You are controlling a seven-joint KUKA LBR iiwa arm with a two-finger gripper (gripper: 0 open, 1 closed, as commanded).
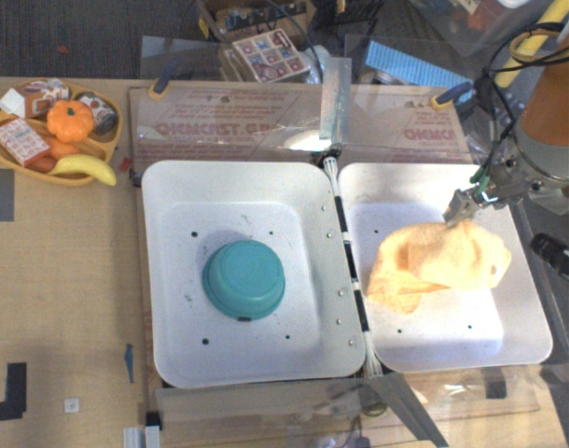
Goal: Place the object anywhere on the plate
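Gripper low over the right bin, its tip at the upper right edge of the yellow cloth, touching it or just above it (hard to say from this slant). Width of its opening impossible to tell here, and no cloth visibly caught in it. Cloth bunched in a soft heap just below and to the left of the tip, well apart from the goal. For a sound grasp: come down on a thick fold, not the thin edge under the tip, close fully, then lift straight up until the whole heap hangs free of the bin floor. Expect drape and trailing corners, so lift high before any sideways travel. Then carry far to the left of the tool to the teal plate in the middle of the left bin, and release low and centred so that the cloth settles on it and does not slide off. In the way: only the raised rims and the seam between the bins, lying between tool and plate; keep the hanging cloth above them. Farther left, beyond the plate and off the bins, a dish of toy fruit with a small pumpkin and a banana; behind the bins, cardboard and loose clutter; none of it on the path.
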